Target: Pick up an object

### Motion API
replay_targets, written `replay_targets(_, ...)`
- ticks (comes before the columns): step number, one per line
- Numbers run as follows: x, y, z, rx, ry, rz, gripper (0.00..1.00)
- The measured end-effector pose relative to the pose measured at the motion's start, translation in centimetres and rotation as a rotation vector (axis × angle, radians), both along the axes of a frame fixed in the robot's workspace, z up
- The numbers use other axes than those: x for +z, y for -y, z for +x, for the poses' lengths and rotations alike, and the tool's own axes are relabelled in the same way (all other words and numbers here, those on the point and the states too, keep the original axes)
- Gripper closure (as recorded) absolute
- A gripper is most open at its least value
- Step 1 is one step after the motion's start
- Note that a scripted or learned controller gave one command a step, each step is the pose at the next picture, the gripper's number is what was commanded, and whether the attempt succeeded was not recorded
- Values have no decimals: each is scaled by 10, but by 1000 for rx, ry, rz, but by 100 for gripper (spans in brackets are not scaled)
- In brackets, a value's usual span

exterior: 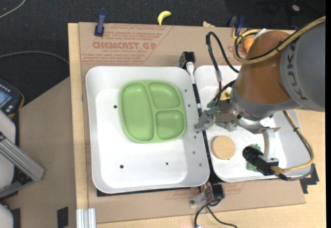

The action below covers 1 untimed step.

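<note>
1. The gripper hangs low at centre frame, over the seam between the two bins; whether it is spread or pinched cannot be told.
2. A tan round disc lies in the right bin, just below-right of it.
3. A green divided tray rests in the left bin.

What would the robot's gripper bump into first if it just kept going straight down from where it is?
Probably the white floor of the right bin, near its left wall. The gripper points down there, with the tan round disc lying just beside that line. Depth is hard to judge from above.
</note>
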<state>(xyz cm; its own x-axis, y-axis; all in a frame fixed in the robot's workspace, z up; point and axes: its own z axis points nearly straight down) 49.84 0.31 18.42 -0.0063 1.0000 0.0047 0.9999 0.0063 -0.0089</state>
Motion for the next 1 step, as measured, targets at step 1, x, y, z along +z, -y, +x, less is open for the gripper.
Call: replay_targets(1, 136, -43, -18, 1, 24, 0, 0)
